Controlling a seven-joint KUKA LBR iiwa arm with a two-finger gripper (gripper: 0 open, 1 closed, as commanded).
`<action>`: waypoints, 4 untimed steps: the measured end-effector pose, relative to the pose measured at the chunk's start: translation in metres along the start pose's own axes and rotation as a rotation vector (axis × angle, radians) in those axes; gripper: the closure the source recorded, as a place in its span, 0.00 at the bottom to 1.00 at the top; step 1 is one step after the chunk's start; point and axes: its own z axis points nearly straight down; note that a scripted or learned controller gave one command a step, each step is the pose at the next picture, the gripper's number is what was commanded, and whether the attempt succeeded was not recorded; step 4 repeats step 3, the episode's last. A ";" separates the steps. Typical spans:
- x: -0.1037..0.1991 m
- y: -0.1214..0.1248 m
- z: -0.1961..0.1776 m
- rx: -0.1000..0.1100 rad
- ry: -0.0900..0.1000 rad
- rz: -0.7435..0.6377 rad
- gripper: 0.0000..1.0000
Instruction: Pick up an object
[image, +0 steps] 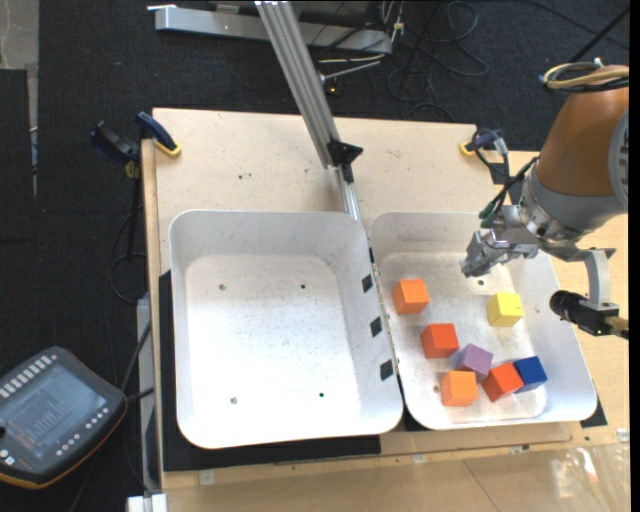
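Gripper (478, 262): over right bin (570, 400), far side; finger state cannot be told. Yellow cube (505, 308): on bin floor, just nearward and slightly right of gripper; closest candidate.

Blocks (470, 355) in right bin (570, 400)

I work in a robotics lab: my table (260, 160) is a clamped board over dark carpet, cables (440, 40) trail at upper right, and a teach pendant (50, 415) sits at lower left.
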 end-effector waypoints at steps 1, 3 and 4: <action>0.058 0.009 0.007 0.001 0.001 0.000 1.00; 0.167 0.056 -0.004 -0.003 0.001 0.000 1.00; 0.167 0.056 -0.004 -0.003 0.001 0.000 1.00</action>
